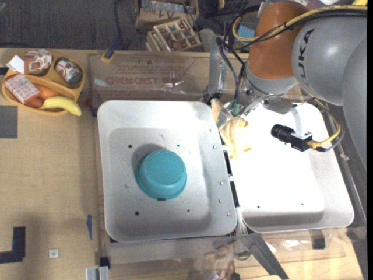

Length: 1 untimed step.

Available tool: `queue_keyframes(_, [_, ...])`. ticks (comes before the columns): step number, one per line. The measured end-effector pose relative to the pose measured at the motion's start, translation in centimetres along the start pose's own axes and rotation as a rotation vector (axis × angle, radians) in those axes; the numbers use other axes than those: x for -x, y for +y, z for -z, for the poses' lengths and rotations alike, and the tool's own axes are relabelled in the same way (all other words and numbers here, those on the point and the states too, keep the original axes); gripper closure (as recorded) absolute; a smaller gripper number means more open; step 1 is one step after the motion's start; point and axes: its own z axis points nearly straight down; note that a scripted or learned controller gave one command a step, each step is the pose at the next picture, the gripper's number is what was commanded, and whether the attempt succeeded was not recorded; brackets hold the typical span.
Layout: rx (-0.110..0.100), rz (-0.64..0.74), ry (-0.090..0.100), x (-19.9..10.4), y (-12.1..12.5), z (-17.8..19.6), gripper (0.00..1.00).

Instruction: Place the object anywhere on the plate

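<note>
While my grey arm reaches in over the right white bin (303, 209), my pincer (232, 111) sits at that bin's upper left corner, against a pale yellow floppy object (235, 134); whether it is apart or together, I cannot tell. A round teal plate (162, 174) lies upside down mid left white bin (116, 127).
</note>
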Motion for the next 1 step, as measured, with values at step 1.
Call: queue_keyframes(1, [0.000,-0.002,0.002,0.26,0.00,3.96,1.00])
